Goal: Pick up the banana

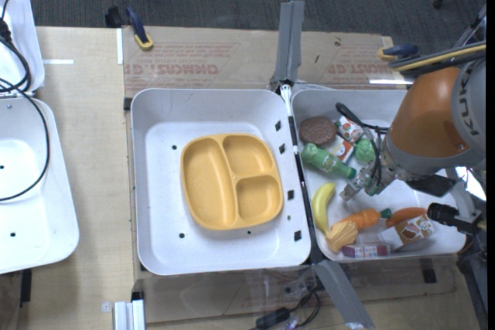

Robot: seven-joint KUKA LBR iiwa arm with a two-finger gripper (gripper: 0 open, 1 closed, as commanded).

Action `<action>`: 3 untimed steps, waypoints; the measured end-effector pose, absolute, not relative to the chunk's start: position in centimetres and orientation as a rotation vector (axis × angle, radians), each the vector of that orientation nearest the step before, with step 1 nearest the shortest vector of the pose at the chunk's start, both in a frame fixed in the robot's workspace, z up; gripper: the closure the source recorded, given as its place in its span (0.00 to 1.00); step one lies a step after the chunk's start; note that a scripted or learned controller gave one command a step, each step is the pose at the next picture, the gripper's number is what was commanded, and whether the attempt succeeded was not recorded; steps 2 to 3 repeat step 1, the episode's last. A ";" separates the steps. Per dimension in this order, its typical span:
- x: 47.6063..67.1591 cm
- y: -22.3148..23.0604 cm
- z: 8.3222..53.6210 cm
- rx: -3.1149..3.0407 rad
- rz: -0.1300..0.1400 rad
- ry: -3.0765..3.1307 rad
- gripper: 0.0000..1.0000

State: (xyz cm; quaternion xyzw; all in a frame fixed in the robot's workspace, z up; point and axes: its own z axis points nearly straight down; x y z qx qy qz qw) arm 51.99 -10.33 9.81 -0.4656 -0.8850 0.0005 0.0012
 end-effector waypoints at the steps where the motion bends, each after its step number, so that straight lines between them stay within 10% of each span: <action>1: 52.0 -10.3 9.8 -1.461 0.002 -2.778 0.00; 3: 52.0 -10.3 9.8 -1.461 0.002 -2.778 0.00</action>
